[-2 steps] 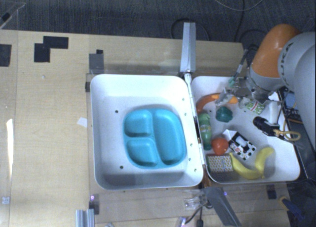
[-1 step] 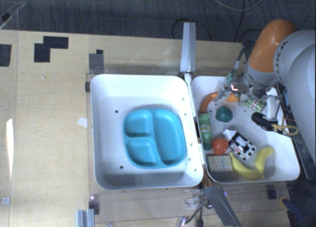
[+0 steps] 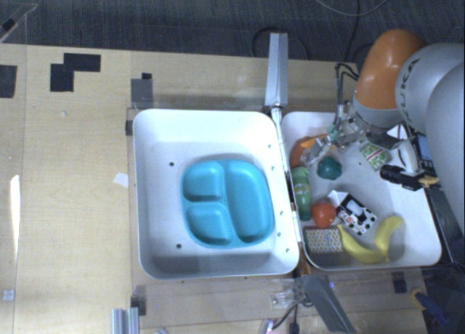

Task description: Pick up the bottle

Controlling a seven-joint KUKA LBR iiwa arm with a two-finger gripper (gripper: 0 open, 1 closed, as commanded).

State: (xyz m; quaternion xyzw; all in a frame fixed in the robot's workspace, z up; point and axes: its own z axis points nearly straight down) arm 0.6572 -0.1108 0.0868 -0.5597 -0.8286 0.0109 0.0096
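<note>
My jaws (image 3: 325, 149) hang low at the back left of the right bin (image 3: 429, 253), and I cannot tell how they stand, since the metal there blurs together. Just below them sits a dark green ball (image 3: 330, 168), and an orange thing (image 3: 302, 148) lies at their left, against the bin's wall. The bottle (image 3: 301, 192), green and lying on its side along that same left wall, rests nearer the front, close to my jaws but apart from them. A tomato (image 3: 323, 213) sits just beside the bottle's lower end, with a sponge (image 3: 323, 239) in front of it, a black and white box (image 3: 356, 216) to the right and a banana (image 3: 372, 242) curling along the front. In the left bin (image 3: 152, 180) lies a blue divided tray (image 3: 225, 202). Both bins stand on the wooden bench (image 3: 65, 202).
</note>
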